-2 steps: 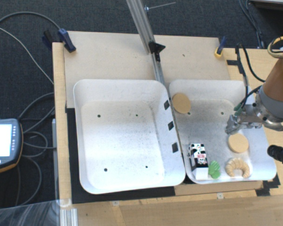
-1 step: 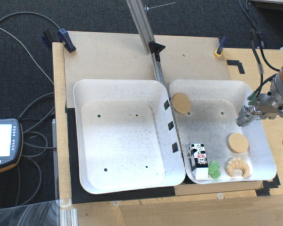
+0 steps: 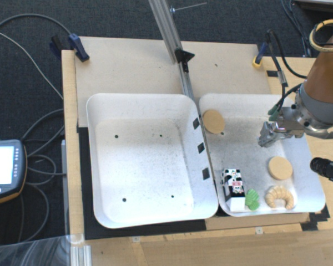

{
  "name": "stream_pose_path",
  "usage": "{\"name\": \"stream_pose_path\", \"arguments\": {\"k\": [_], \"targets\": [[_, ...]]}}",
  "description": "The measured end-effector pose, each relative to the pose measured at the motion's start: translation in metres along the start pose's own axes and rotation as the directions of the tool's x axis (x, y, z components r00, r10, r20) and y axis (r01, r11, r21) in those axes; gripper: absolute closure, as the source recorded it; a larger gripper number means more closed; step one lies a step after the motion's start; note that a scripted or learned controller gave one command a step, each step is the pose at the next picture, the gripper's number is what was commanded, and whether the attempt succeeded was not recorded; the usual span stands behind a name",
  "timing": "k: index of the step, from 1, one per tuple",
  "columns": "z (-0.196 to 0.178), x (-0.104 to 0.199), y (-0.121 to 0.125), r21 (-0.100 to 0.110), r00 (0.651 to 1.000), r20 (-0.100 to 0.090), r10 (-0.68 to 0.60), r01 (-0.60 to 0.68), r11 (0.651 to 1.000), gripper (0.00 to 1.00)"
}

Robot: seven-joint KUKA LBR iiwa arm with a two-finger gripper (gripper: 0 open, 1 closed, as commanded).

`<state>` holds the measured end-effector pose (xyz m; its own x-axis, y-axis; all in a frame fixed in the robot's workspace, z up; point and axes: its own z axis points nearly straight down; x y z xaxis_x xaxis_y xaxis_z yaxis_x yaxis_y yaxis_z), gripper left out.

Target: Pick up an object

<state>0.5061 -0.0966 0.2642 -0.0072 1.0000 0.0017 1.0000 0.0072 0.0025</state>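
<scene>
In the right bin [image 3: 255,107], nearest the camera, lie a croissant [image 3: 281,197], a green piece [image 3: 252,199] and a black-and-white box [image 3: 233,183]. Just beyond them rests a tan disc [image 3: 279,168]; another tan disc [image 3: 213,121] sits against the far-left wall. The gripper [image 3: 268,136] hangs above the bin floor, up-left of the nearer disc and apart from it; whether its jaws are wide or narrow cannot be told. The left bin [image 3: 100,107] lies beside it.
</scene>
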Motion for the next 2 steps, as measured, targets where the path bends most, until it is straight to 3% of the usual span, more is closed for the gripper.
{"name": "stream_pose_path", "arguments": {"k": [1, 2], "targets": [[0.004, 0.054, 0.018, 0.0, 1.0, 0.0, 0.0, 0.0, 1.0, 1.0], [0.014, 0.1, 0.015, 0.006, 1.0, -0.002, 0.002, -0.002, 1.0, 1.0]]}}
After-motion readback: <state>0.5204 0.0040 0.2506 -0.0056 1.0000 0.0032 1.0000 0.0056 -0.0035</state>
